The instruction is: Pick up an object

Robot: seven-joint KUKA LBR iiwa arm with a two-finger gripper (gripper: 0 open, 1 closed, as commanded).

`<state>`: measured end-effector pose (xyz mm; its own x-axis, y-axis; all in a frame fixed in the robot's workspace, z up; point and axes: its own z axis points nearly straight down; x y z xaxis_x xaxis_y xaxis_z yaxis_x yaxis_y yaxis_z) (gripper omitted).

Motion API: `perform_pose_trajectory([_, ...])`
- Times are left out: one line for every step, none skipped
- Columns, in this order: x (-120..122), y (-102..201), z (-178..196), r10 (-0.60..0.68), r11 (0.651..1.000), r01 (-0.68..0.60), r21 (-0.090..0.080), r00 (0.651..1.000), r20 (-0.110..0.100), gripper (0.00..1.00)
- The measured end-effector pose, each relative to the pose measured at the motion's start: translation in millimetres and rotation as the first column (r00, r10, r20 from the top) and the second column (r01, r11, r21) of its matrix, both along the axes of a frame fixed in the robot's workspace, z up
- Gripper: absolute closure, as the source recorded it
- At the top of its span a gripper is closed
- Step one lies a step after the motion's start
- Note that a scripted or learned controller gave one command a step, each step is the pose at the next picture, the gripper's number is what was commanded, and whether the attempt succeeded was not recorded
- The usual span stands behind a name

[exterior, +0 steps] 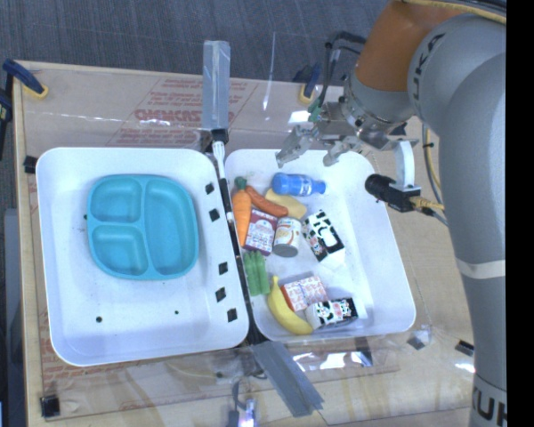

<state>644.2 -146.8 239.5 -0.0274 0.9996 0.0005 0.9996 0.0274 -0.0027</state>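
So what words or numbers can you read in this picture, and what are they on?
"KU": grey letters on the robot arm, low at the right edge, cut off there.
Red print on the board behind the bins: too blurred to read.
Black-and-white carton, second carton and the red-labelled packets: print too small to read.
Small can and blue bottle: nothing readable.

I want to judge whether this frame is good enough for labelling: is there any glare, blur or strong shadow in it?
Camera view: lighting is even and shadows soft; the left bin floor and blue tray are sharp; glare streaks the clear plastic sheet along the bench's near edge; the small packages beside the banana are too coarse to read; the pincer looks slightly soft.
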Motion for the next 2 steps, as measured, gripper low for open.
perform_pose_trajectory([0, -36, -124, 0.157, 0.988, -0.157, 0.002, 0.988, -0.006, 0.00])
perform_pose_trajectory([9, -41, -139, 0.195, 0.981, -0.195, 0.004, 0.981, -0.022, 0.00])
